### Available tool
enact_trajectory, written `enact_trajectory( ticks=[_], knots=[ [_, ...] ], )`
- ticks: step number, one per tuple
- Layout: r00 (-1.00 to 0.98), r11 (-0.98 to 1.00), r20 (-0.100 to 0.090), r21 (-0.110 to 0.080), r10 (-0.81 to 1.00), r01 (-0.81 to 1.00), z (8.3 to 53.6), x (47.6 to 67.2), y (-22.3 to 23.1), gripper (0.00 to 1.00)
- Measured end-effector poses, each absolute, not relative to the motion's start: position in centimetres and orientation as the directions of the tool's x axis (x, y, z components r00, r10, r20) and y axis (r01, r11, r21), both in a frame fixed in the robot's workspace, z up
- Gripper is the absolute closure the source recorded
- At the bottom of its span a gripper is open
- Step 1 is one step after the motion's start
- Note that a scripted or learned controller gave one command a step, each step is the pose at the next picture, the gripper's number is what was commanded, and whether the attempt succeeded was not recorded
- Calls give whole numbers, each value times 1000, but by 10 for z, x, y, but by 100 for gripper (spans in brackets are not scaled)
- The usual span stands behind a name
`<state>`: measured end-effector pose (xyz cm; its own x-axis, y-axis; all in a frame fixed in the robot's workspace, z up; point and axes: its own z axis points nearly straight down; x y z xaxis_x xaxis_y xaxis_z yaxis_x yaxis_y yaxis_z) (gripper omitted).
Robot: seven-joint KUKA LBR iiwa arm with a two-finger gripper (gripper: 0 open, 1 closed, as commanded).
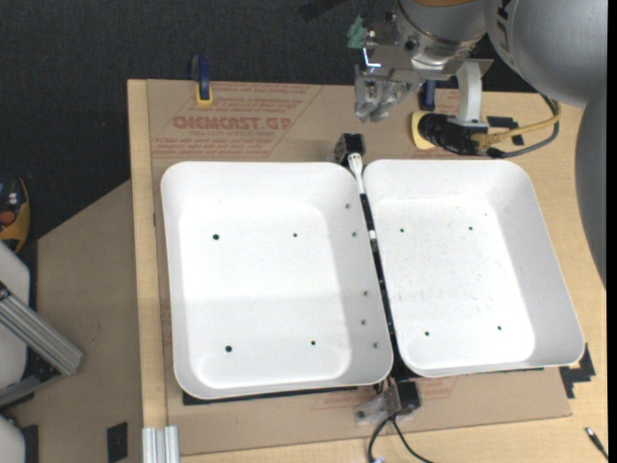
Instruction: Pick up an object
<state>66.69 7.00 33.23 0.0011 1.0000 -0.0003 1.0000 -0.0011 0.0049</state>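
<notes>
- Two white bins: left bin, right bin, touching at their inner edges.
- We see gripper above bench, behind bins.
- Pincer state: can't tell.

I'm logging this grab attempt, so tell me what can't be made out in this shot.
- Gripper: small and blurred in the camera view; open or shut, and whether it carries anything, cannot be told.
- Arm: cut off by the top and right edges.
- Yellow part behind the right bin: partly covered by cables.
</notes>
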Motion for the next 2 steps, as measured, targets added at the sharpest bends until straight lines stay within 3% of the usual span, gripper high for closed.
enact_trajectory(
  ticks=[1, 2],
  knots=[
    [-3, 3, 0, -8, 1000, 1000, 262, 651, 104, 100],
    [2, -2, 0, 3, 1000, 1000, 304, 636, 73, 100]
  ],
)
